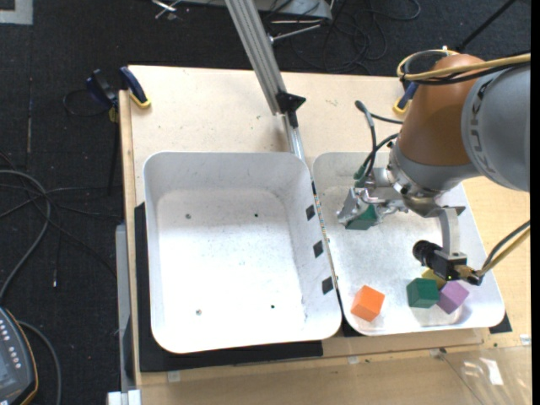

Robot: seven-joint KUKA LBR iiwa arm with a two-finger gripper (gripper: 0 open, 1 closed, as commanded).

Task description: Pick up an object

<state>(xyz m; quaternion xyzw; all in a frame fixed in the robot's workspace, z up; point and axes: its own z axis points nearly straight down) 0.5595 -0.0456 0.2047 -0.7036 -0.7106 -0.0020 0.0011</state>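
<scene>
Gripper low over upper part of right bin, fingers pinching dark green object.

Arm entering from right, orange band above wrist, cables looped alongside. Dark green object seen between metal fingers, near divide between bins; contact with bin floor impossible to judge. Orange cube resting at right bin's lower left corner, well apart from gripper. Green cube and purple cube lying side by side, touching, near lower right edge. Yellow piece just behind them, partly hidden by black fitting. Left bin showing only scattered dark specks on its floor. Both bins seated on pale wooden bench; slanted metal rail crossing bench from above.
</scene>
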